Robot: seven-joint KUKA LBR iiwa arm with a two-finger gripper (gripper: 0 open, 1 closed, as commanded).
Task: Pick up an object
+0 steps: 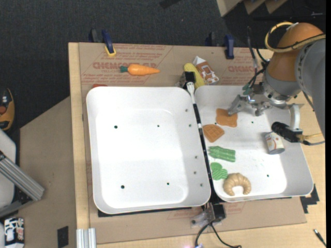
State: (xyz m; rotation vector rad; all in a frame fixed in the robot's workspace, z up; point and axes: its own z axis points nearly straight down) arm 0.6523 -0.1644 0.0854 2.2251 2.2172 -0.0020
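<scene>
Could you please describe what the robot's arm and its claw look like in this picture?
The arm is grey and rounded, with a broad orange band above the wrist. A yellow cable loops over that band, and thin dark cables run down beside it. The claw is small, metallic grey, on a silvery wrist flange.

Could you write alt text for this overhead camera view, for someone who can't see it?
A grey and orange robot arm lowers its gripper over a toast-like piece in the right white bin, which also holds a croissant and green toy food. A toy carrot lies beyond the left bin.
</scene>
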